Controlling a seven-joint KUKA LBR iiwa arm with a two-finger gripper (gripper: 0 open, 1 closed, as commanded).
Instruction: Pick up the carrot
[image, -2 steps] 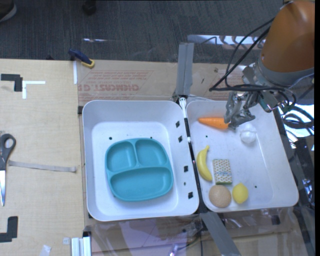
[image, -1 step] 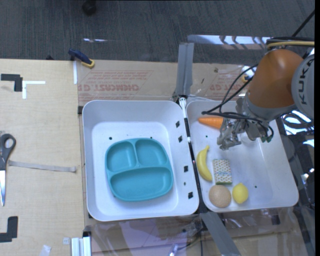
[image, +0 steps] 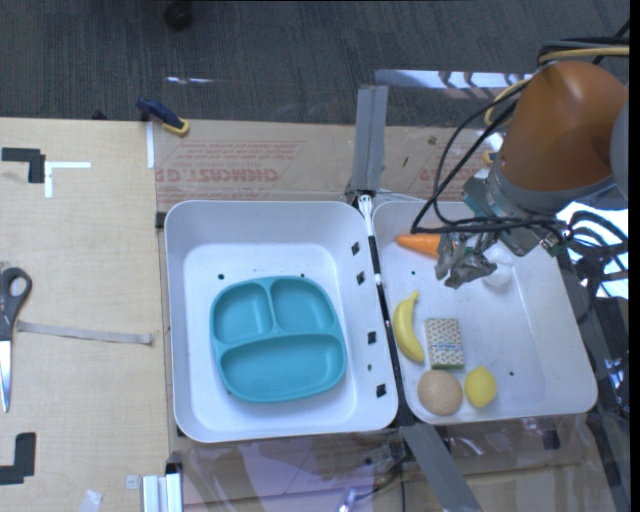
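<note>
**Non-task items on my feed**

Left bin (image: 185, 330): teal divided plate (image: 279, 338), centre. Right bin (image: 560, 330), lower part: banana (image: 405, 327), packet (image: 445, 342) just beside it, egg-like ball (image: 439, 392) and lemon (image: 481, 386) below. Scissors (image: 10, 320) at left frame edge. Blue-yellow clamp (image: 163, 116) upper left.

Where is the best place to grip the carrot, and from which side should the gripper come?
Probably the carrot's middle, from above, fingers closing across its width. It lies flat and lengthwise near the right bin's far wall, so there is little room for a side approach. The gripper is beside it.
</note>
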